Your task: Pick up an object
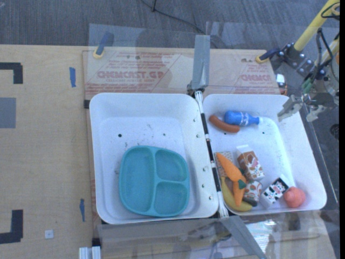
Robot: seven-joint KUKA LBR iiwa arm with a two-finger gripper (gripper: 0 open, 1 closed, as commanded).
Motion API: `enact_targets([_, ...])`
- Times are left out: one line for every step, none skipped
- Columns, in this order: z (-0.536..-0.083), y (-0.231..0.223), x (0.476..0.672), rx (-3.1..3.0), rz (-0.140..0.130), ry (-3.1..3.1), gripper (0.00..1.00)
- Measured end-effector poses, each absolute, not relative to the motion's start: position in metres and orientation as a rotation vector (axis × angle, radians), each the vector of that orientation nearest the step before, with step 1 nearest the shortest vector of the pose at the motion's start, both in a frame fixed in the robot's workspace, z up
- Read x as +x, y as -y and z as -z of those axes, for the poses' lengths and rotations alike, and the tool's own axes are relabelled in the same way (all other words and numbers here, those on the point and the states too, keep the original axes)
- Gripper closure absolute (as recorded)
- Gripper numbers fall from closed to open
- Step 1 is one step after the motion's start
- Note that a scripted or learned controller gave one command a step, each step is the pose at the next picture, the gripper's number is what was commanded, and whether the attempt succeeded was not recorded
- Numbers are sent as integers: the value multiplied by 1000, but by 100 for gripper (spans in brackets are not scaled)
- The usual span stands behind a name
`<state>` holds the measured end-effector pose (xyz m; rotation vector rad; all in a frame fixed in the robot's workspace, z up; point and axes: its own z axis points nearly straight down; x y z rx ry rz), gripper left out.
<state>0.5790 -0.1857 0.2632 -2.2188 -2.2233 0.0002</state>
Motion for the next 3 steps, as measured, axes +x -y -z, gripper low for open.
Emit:
enact_targets([-263,186,579,-2219,0,2223,0])
enact_targets([-92,102,618,-2051,4,2386,0])
enact_targets([-89,119,553,-1863,9,2537,0])
